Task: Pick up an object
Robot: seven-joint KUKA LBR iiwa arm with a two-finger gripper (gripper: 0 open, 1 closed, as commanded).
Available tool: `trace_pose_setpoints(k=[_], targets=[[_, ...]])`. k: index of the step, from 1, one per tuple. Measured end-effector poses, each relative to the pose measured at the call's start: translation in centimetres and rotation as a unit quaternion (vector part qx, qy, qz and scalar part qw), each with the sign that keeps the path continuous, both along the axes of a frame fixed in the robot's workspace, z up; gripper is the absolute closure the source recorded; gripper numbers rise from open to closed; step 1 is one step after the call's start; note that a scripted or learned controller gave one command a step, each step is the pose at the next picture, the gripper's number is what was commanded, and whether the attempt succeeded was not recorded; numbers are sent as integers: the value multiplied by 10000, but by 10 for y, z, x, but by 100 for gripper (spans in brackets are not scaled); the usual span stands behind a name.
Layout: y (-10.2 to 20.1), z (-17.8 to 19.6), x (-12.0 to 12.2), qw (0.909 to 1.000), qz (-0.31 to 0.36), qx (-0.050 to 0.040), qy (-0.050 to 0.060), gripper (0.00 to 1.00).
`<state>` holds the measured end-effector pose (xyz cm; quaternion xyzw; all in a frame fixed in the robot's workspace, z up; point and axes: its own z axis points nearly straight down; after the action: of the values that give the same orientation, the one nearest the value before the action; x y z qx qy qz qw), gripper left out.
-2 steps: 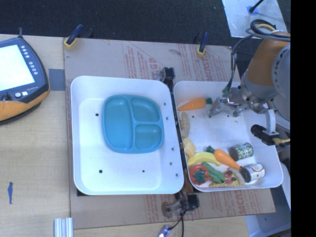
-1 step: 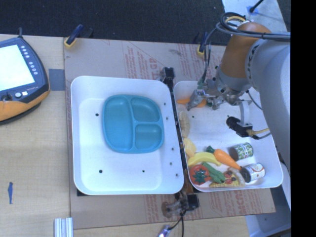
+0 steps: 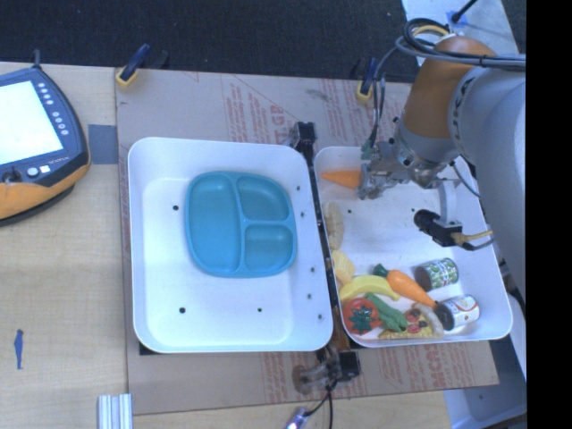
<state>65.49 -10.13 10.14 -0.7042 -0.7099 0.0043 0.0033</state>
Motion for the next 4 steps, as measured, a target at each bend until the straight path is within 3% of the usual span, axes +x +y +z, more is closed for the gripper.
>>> trace_pose_setpoints(k=[1,2,3,4], targets=[[0,0,0,10000,3,0,-2,0],[5,-10,0,10000,-16,2,-9,0],[4,0,0,10000,-4,5,8,100],[4,0,0,10000,-2,5,8,0]])
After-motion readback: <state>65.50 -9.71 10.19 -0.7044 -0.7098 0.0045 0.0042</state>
